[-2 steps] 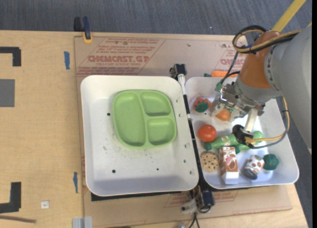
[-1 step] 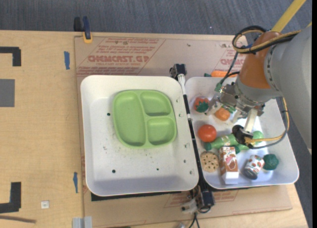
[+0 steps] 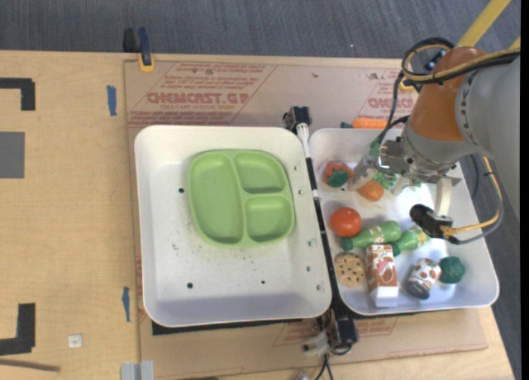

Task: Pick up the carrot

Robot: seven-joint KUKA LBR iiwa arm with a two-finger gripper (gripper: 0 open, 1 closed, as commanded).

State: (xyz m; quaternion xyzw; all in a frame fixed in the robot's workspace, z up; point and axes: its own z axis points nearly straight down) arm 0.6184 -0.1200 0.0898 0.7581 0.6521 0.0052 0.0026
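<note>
Your gripper [image 3: 395,173] hovers over the right bin [image 3: 479,287], jaw state indiscernible; the carrot [image 3: 372,189] lies at its seven o'clock, where the crowding strawberry [image 3: 335,174] risks a misgrab.

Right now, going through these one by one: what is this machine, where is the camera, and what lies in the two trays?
One camera looks down at a slant on a bench. The grey and orange arm reaching in from the right is a robot; its hand hangs over the right bin. That bin holds toy food: an orange piece, probably the carrot, a tomato, a cookie, a small carton. The left bin holds a green divided plate. I cannot tell whether the hand grips anything.
</note>
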